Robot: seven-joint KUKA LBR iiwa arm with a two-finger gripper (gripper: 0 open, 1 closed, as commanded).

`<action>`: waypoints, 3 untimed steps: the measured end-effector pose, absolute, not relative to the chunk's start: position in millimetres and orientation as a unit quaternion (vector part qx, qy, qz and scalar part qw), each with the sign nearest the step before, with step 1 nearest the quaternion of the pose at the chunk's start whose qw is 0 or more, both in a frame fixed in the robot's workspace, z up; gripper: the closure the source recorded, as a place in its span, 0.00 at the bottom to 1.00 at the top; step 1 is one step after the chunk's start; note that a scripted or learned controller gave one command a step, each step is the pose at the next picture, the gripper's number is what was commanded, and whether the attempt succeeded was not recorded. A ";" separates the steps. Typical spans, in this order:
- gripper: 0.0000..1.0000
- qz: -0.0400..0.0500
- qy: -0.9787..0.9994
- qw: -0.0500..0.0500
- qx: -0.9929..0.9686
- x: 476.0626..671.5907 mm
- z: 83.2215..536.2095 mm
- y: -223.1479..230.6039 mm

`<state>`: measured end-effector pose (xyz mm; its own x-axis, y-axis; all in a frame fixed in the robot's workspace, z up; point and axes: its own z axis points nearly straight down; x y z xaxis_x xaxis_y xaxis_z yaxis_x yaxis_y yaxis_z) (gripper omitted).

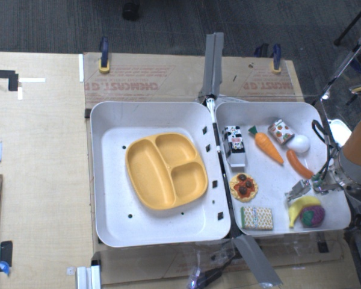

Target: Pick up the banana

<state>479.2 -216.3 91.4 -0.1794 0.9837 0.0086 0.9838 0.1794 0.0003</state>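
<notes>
Camera view, from above at a slant: the banana [296,209] lies in the right-hand bin [271,108] at about five o'clock, curved and yellow, touching a purple ball-like toy [312,216] on its three o'clock side. Just above it, at roughly twelve o'clock from the fruit, the gripper [299,189] hangs low with its metal fingers spread apart and nothing between them — the grey arm [352,161] enters from three o'clock. At nine o'clock from the banana sits a speckled cracker-like block [256,218], with a small pizza toy [243,186] beyond it. Farther up the bin lie two carrots [269,147], a white egg [298,143], a red-and-white packet [281,131] and a cow-print carton [233,144]. The left-hand bin [108,179] bears a yellow divided plate [166,170] near its middle.
</notes>
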 end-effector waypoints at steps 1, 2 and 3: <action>0.00 -0.003 -0.768 0.003 -0.641 479.2 91.4 -216.3; 0.00 0.000 -0.718 -0.001 -0.696 478.1 154.5 -222.0; 0.00 -0.002 -0.803 0.004 -0.596 477.7 90.0 -217.2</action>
